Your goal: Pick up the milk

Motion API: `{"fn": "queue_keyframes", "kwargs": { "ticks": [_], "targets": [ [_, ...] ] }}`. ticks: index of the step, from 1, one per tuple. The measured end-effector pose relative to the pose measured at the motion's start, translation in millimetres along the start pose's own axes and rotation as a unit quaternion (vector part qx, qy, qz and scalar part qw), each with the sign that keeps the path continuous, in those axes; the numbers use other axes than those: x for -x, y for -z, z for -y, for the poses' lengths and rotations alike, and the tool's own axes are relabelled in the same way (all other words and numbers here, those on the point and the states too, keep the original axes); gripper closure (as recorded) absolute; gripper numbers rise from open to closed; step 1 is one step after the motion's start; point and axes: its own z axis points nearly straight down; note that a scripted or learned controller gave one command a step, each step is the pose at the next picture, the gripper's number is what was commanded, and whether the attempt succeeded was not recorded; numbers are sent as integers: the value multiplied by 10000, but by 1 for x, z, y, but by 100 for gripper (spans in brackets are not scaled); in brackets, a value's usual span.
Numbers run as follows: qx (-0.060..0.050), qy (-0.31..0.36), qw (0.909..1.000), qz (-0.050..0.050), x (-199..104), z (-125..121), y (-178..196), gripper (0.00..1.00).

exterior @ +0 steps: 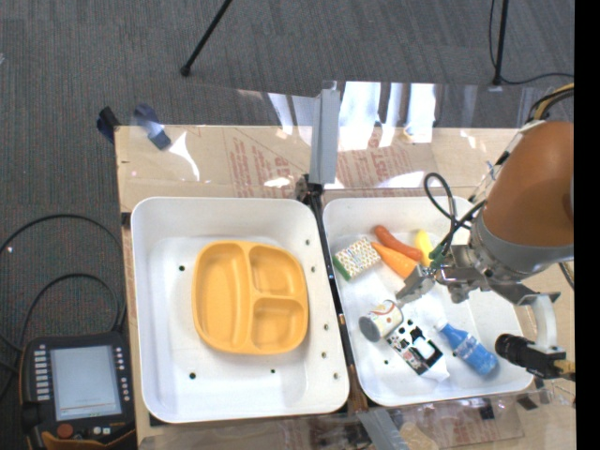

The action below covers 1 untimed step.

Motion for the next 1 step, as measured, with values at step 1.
{"fn": "queue_keyframes", "kwargs": {
  "ticks": [1],
  "targets": [
    [-2,41,10000,-3,23,22,-104,0]
  ]
}}
